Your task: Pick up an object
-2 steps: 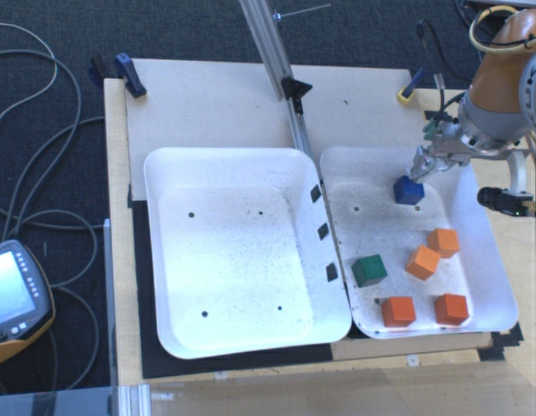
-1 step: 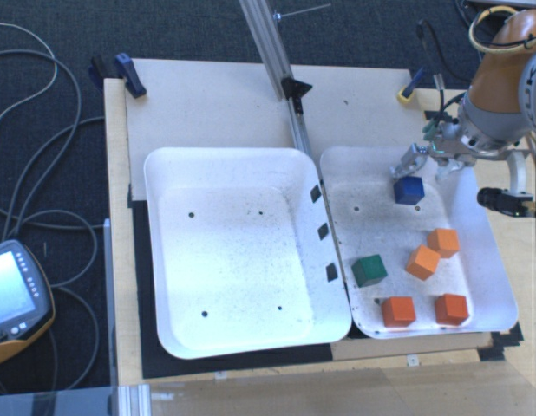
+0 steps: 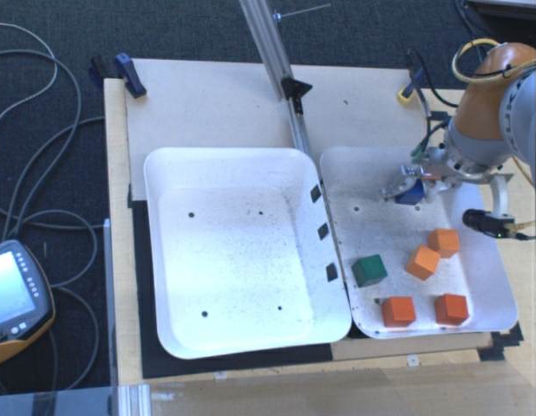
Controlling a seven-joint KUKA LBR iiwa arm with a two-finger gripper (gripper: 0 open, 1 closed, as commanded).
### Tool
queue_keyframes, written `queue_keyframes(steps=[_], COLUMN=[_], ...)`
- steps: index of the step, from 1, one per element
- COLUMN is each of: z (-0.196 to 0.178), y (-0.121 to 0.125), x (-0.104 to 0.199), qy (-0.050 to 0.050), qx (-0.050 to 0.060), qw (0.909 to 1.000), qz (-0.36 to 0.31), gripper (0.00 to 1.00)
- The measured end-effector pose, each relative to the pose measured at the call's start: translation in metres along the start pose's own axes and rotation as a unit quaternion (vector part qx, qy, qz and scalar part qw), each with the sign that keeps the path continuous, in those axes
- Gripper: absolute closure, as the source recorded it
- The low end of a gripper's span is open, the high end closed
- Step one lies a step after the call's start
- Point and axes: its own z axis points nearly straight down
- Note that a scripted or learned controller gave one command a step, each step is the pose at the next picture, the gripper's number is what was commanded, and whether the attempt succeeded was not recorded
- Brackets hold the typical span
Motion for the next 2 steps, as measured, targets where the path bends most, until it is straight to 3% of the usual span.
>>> queue_keyframes(steps=[1,2], z=[-0.016,-0.048], y=[0.003,-0.002], x=[0.000,0.005], qy=[-0.001,-0.001], qx=[-0.004,-0.006], qw=[1.0000,1.0000], qz=[-0.001,-0.001], gripper=[1.00,1.00])
